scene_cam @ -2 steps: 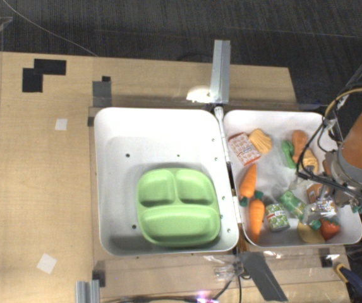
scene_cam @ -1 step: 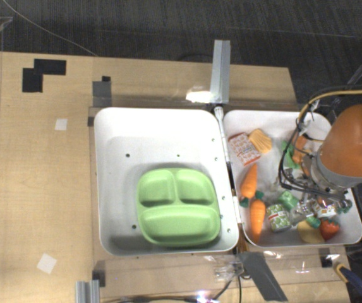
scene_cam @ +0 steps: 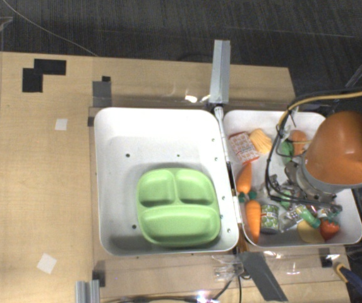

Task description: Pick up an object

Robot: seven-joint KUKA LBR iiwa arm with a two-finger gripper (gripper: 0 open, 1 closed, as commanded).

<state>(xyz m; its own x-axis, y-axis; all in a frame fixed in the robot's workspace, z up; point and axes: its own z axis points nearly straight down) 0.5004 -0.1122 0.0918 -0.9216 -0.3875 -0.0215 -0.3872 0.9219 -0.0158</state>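
We see the end effector (scene_cam: 302, 202) low in the right white plastic bin (scene_cam: 355, 231), beneath the arm's orange band (scene_cam: 340, 149); black cabling and brackets hide its tip, so we cannot tell how it stands or whether it touches anything. Just to its left lies an orange plastic toy carrot (scene_cam: 253, 214), long axis roughly along the bin's length, green top toward the far end. A second orange carrot (scene_cam: 244, 177) lies beyond it, likewise lengthwise. Between the nearer carrot and the end effector sits a small green-labelled can (scene_cam: 269, 219). Near its right lie a yellow piece (scene_cam: 307, 232) and a red piece (scene_cam: 329, 230). Well to its left, the other white bin (scene_cam: 114, 144) on the table (scene_cam: 35, 194) holds a green divided plate (scene_cam: 177, 206).
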